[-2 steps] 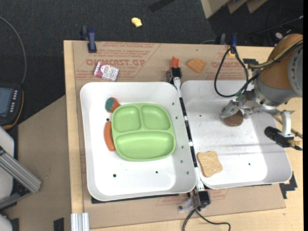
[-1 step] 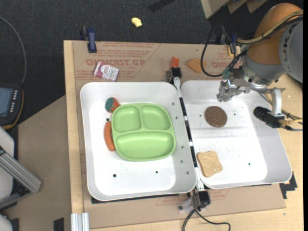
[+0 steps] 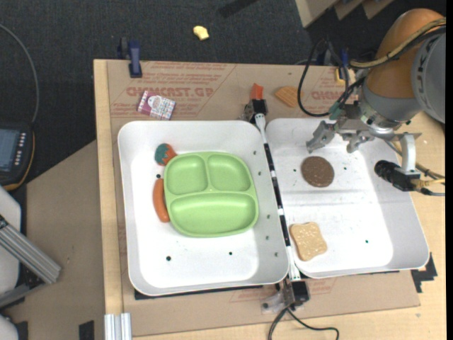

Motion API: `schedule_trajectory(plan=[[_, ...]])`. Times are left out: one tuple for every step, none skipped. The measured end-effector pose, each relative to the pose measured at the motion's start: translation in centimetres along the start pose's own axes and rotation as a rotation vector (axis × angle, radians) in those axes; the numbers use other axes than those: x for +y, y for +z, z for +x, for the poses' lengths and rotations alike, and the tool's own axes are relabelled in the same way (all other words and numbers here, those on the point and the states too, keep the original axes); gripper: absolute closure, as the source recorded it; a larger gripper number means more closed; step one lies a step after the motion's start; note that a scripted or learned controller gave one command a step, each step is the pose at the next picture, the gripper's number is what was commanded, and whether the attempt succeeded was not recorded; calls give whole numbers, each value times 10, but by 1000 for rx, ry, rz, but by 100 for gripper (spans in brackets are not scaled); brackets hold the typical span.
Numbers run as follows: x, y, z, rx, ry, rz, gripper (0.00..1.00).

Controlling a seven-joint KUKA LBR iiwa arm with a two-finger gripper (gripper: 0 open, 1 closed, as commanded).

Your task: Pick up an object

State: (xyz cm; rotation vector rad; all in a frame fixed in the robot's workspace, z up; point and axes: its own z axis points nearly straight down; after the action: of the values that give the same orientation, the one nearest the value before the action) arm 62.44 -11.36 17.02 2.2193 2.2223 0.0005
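Observation:
A round brown patty (image 3: 317,171) lies in the right bin (image 3: 382,225), near its middle back. A tan slice of toast (image 3: 308,240) rests at that bin's front left corner. My gripper (image 3: 334,140) hangs over the back of the right bin, just above and behind the patty, its two grey fingers spread open with nothing between them. In the left bin (image 3: 141,211) a green divided plate (image 3: 209,193) sits with an orange sausage (image 3: 161,200) along its left side and a teal and red toy (image 3: 165,153) at its back left.
The divider between the bins (image 3: 272,190) runs down the middle. A small printed packet (image 3: 156,105) and an orange piece (image 3: 287,95) lie on the cardboard behind the bins. A yellow scrap (image 3: 201,32) lies on the dark floor.

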Motion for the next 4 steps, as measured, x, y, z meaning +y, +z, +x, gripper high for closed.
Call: schedule_trajectory(plan=[[-26,90,-15,2,4,7,0],[-23,75,-14,0,2,-2,100],[11,-14,-63,-5,3,-10,100],[9,-9,-60,-1,1,0,0]])
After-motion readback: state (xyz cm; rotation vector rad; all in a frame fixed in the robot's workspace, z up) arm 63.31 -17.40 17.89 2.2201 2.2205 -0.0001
